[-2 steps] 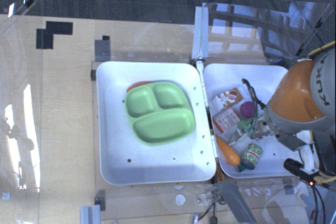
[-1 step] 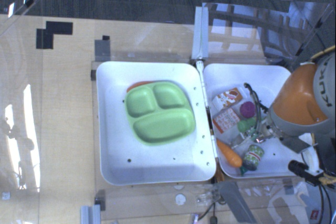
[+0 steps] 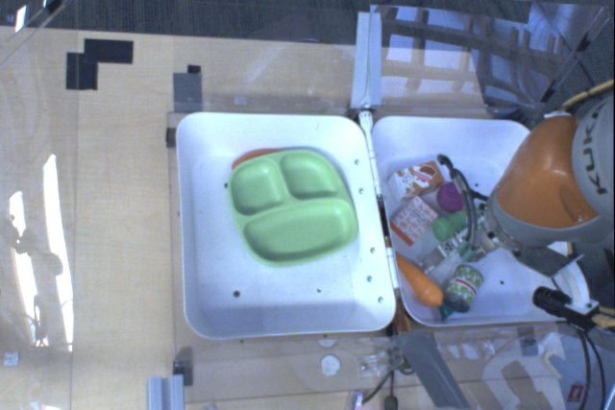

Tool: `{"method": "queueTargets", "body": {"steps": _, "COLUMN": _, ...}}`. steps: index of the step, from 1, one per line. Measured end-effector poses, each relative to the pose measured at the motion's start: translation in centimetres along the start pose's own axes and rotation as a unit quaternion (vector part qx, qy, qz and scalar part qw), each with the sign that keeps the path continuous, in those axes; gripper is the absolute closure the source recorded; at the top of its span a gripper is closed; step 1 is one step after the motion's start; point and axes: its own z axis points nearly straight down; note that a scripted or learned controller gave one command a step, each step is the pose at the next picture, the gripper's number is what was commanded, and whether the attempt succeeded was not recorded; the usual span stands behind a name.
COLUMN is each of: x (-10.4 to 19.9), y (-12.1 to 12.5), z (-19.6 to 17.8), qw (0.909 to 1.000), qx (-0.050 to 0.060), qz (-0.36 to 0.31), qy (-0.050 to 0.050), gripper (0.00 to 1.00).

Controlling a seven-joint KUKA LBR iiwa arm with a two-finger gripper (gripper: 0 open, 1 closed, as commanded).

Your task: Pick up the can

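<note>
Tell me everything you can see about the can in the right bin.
The can is small, with a green and white label and a reddish band near its upper end. It lies tilted near the front of the right bin, beside the carrot, which seems to touch it. The hand is just above it among the clutter. Its label is too small to read.
</note>
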Motion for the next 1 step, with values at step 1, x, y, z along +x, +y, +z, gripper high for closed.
{"method": "queueTargets", "body": {"steps": 1, "x": -0.92, "y": -0.94, "z": 0.28, "qw": 0.9910, "qx": 0.006, "qz": 0.134, "qy": 0.007, "gripper": 0.00}}
